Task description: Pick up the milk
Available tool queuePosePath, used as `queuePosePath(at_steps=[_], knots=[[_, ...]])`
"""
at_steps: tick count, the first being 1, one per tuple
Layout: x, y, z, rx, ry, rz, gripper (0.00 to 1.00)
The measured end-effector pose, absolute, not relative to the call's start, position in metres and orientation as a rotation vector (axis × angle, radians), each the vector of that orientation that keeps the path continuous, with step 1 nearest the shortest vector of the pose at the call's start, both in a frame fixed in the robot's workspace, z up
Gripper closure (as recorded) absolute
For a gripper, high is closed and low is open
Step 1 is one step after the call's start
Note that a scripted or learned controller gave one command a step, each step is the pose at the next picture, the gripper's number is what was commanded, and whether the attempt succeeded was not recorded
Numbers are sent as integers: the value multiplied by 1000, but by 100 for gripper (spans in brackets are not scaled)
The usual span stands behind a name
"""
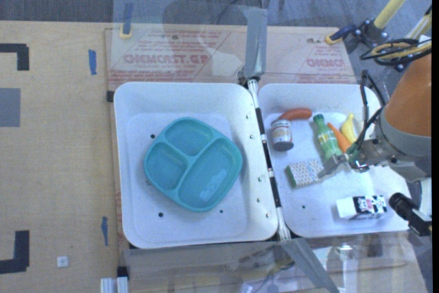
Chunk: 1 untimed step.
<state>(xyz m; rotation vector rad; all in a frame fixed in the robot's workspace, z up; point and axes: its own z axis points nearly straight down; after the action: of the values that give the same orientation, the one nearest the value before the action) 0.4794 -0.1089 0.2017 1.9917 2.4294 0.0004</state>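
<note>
nearest you, the milk (pixel 361 207) is lying on its side at the front of the right bin (pixel 309 219), close to the front right corner. its long axis runs left to right, pretty much along the bin's front edge; you can't make out which end is the top. a bit further in there's a green-edged patterned sponge (pixel 304 172), and the gripper (pixel 341 161) sits just to its right, above the milk and apart from it. its fingers look slightly parted with nothing between them. past that, a green bottle (pixel 325 137) stands beside the gripper, with a carrot (pixel 340 136) and a banana (pixel 350 127) to its right, a small can (pixel 280 134) to the left, and a sausage (pixel 296 114) at the back. over in the left bin (pixel 137 106) you've got a teal divided plate (pixel 193 163).
</note>
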Motion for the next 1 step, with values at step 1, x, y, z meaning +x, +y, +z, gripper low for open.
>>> queuePosePath(at_steps=[1], knots=[[480, -110, 212, 1994, 2424, 2, 100]])
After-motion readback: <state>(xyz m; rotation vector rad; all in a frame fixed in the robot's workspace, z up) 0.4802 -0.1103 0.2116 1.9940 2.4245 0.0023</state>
